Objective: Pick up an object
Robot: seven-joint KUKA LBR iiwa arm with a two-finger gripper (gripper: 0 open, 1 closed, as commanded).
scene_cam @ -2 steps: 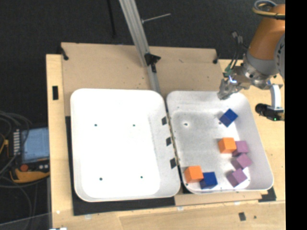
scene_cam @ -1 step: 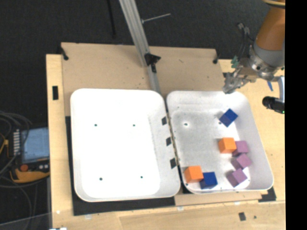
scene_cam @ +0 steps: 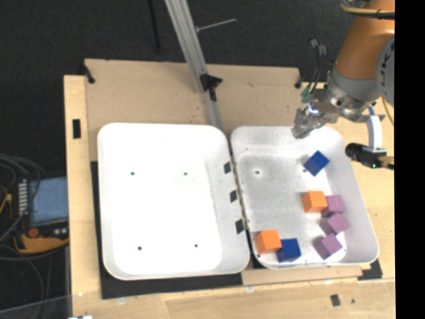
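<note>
Near the back of the right-hand shallow white plastic bin (scene_cam: 265, 145) lies a dark blue cube (scene_cam: 317, 163), tilted on the bin floor and apart from the other blocks. Toward the bin's right side sits an orange cube (scene_cam: 314, 201), touching a purple cube (scene_cam: 334, 204); a second purple cube (scene_cam: 336, 223) lies just in front of those, and a third purple cube (scene_cam: 328, 246) rests by the front right corner. Along the front wall an orange block (scene_cam: 268, 240) and a smaller blue block (scene_cam: 289, 250) sit touching each other.

Above the bin's back rim hangs the claw (scene_cam: 302, 126), small and blurred against the white, with nothing visible between its tips; how wide it stands cannot be told. Behind it rises the grey arm with its orange band (scene_cam: 362, 42), cut off at the right edge.

Beside this bin, on the wooden bench (scene_cam: 153, 88), is the left-hand shallow white bin (scene_cam: 163, 198), showing a few dark specks on its floor.
</note>
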